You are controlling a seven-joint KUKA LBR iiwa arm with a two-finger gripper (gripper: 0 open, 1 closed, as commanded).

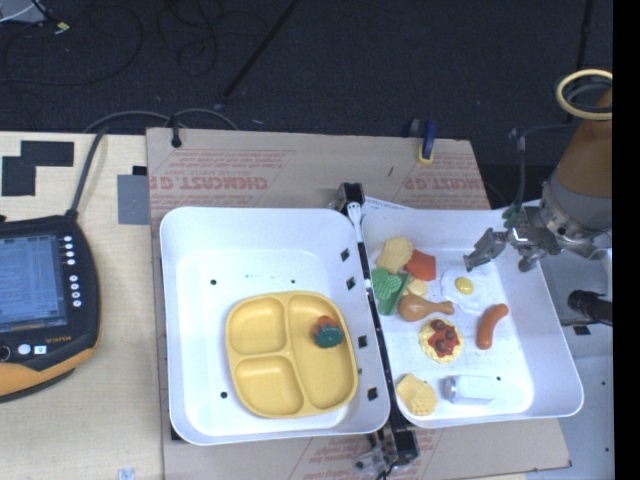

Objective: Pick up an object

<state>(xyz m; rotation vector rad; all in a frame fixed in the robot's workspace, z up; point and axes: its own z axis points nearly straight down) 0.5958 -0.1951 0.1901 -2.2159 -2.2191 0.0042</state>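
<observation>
1. Camera view, and we find the gripper (pixel 497 249) over the upper right part of the right bin (pixel 560 368), reaching in from the right on the grey arm (pixel 585 183) with its orange band.
2. We see its two dark fingers spread apart, one pointing left toward the bin's middle, the other nearer the wrist, and nothing sits between them.
3. Just below and left of the gripper lies a fried egg (pixel 465 286), white with a yellow yolk; we cannot tell whether a fingertip touches it.
4. Right of the egg we have a red sausage (pixel 491 325), tilted, and beside it a small pizza piece (pixel 441 341).
5. A drumstick (pixel 425 308) lies left of the egg, with a green leafy piece (pixel 386 290), a yellow piece (pixel 395 254) and a red-orange piece (pixel 422 265) crowded at the bin's left wall.
6. Down at the front edge we spot a yellow waffle-like piece (pixel 417 395) and a white item (pixel 468 388) side by side.
7. Over in the left bin (pixel 200 258) sits a yellow divided plate (pixel 270 368), a small green and red object (pixel 327 333) in its right compartment.
8. On the bench at far left rests a control pendant (pixel 40 303).
</observation>
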